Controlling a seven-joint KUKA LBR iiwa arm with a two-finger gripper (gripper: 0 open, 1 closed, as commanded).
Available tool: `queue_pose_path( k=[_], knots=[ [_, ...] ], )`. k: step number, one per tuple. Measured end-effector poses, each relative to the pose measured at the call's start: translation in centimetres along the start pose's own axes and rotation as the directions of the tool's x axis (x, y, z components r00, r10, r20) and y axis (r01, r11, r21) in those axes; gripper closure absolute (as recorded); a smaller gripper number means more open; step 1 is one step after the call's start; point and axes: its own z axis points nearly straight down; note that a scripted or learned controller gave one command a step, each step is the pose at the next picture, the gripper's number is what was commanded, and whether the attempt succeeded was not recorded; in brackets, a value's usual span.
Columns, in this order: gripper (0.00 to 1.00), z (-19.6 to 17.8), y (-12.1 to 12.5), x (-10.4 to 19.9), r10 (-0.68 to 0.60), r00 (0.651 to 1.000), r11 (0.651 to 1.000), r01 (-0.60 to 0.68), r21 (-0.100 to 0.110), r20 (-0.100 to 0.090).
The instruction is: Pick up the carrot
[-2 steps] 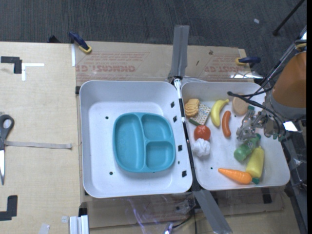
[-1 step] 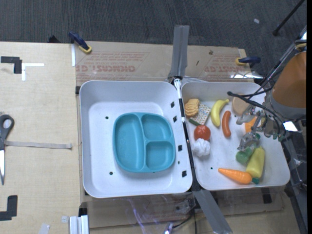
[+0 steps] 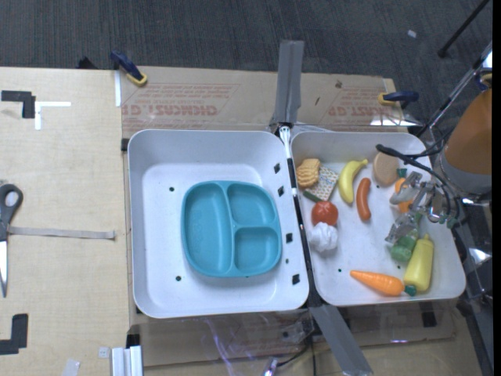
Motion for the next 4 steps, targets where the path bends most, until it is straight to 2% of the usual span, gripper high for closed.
queue_pose_path(
  k=[1,2,3,4],
  knots=[
    [0.0,0.3,2.1,-3.5,0.184,0.983,0.983,-0.184,-0.002,-0.019],
    [0.0,-1.5,2.2,-5.1,0.143,0.99,0.99,-0.143,0.0,-0.002],
    [0.0,-6.8,5.4,0.9,0.018,1.0,1.0,-0.018,0.001,-0.002],
    [0.0,-1.0,1.8,-4.2,0.034,0.999,0.999,-0.034,-0.001,-0.004]
  ],
)
